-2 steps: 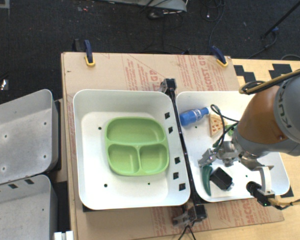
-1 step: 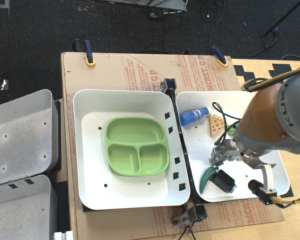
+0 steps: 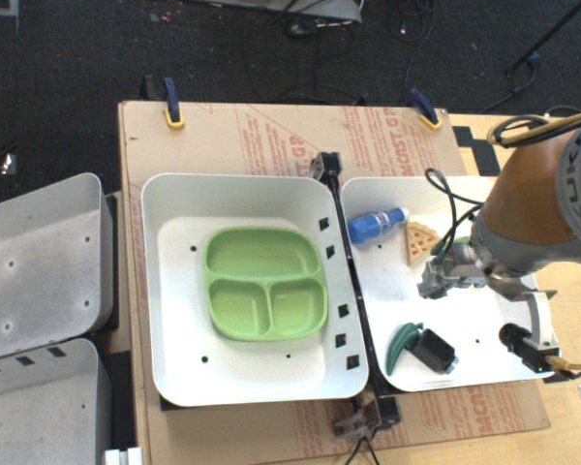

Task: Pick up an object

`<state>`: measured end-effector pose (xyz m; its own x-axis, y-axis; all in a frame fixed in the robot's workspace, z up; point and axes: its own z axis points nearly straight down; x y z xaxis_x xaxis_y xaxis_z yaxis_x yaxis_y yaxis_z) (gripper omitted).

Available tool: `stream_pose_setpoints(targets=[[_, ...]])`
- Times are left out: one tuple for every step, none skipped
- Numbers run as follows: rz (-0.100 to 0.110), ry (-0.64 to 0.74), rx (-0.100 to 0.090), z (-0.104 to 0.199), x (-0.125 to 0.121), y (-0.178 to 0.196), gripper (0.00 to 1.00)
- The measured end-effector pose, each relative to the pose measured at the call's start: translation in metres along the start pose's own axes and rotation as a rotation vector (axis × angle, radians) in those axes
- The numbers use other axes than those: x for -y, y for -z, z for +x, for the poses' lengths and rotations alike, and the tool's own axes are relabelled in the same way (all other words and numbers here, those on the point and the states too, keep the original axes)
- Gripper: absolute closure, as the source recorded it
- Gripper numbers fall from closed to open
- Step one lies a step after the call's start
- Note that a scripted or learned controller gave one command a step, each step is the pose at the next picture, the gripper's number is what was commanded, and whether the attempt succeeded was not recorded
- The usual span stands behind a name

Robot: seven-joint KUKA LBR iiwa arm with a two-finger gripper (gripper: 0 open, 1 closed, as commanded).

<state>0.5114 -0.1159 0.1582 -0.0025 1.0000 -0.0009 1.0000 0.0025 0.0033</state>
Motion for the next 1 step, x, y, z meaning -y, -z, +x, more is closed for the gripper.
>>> stream_pose_setpoints(targets=[[0.000, 0.000, 0.000, 0.0010, -0.0011, 0.0421, 1.00]])
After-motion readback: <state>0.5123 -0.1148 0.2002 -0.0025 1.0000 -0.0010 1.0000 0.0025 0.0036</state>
